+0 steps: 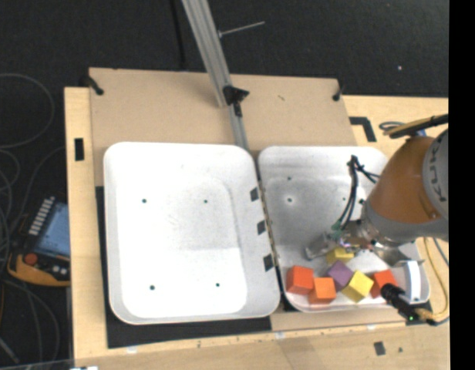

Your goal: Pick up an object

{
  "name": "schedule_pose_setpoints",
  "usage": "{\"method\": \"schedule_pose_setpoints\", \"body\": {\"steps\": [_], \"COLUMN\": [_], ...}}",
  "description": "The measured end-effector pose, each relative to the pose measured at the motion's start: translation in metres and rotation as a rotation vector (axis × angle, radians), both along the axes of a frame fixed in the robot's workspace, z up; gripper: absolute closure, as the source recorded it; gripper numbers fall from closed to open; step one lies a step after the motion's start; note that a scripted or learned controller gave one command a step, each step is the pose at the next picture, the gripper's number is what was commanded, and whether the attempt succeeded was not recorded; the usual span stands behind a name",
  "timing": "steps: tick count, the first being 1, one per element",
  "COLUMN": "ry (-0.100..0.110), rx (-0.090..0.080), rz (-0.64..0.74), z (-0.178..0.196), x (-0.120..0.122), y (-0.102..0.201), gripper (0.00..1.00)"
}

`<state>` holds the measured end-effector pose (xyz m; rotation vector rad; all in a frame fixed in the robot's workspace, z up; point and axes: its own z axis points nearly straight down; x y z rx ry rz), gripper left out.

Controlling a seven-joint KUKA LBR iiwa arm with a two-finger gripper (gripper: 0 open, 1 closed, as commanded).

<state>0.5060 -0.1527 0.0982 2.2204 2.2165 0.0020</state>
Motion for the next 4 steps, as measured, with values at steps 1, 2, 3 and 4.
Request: {"method": "schedule_pose_setpoints", "body": {"steps": [1,2,3,4], "ry": [-0.005,-0.007,0.003,-0.008], "rx": [-0.001,0.004,0.004,0.003], "rz": [-0.005,0.013,0.010,0.011], "z": [0.011,0.103,0.098,0.168], "x": [0.002,0.058,0.070,0.151], "y": [-0.002,0.096,0.154,0.216], "gripper": [1.00,1.00,1.00,1.00]}}
